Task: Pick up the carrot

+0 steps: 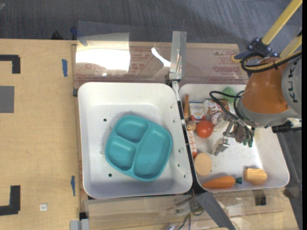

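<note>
Carrot pick: grasp not yet made.
Nearest us, the carrot [219, 182] lies on the right bin [273, 164] floor, below the gripper [224, 145]; we judge its fingers slightly parted and empty, hovering apart from it.

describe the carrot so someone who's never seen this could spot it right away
Look in the right white bin, along its near edge. The carrot lies there flat, between a tan egg-like piece and a yellow-orange chunk. It alone is long, slim and orange with a green tip.
</note>
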Motion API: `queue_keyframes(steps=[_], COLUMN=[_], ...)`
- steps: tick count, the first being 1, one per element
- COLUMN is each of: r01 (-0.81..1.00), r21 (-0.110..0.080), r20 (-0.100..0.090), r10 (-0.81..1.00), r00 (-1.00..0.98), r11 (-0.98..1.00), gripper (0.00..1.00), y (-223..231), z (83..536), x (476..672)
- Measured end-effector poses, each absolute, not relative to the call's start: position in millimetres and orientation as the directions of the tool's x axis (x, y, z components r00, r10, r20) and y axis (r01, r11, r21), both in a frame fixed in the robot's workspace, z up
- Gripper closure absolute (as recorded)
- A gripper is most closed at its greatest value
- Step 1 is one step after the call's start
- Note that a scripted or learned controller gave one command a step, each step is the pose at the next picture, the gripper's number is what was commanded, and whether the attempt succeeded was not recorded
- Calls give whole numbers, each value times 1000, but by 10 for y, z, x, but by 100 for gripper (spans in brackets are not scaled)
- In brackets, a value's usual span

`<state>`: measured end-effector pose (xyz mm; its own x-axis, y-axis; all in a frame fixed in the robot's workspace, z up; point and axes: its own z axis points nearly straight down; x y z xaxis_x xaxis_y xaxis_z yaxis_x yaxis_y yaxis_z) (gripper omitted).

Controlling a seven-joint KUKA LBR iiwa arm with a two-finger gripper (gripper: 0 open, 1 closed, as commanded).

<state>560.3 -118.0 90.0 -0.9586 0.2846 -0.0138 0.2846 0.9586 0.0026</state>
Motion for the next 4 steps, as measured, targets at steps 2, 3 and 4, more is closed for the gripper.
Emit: queue_keyframes(steps=[2, 3, 4], r01=[739, 740, 900], r21=[8, 13, 6], r20=[30, 9, -7], r10=[739, 740, 900], r00=[-673, -672, -436], r11=[673, 672, 436], gripper=[0, 100, 100], y=[-2029, -2063, -2105], z=[874, 1005, 1737], x=[6481, 6517, 6422])
